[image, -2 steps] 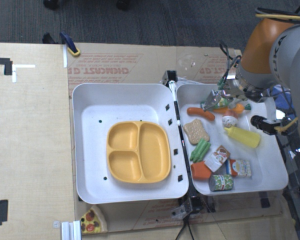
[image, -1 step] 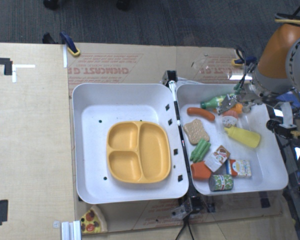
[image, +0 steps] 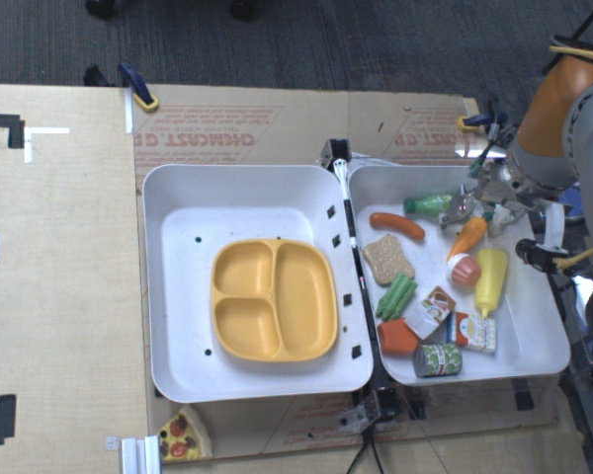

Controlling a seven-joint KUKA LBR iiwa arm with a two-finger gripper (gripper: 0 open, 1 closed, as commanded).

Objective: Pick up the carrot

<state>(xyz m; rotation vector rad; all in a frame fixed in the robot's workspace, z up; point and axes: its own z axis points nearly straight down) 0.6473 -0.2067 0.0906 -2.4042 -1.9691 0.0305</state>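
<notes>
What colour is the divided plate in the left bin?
Yellow-orange; the divided plate shows best in the camera view.

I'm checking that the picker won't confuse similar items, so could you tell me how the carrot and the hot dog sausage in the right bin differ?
The carrot is bright orange and tapers to a point; the sausage is darker reddish-orange with rounded ends.
The carrot lies steeply slanted, right by the gripper; the sausage lies nearly level, further left, above the bread slice.
Both are elongated toy foods in the right bin.
</notes>
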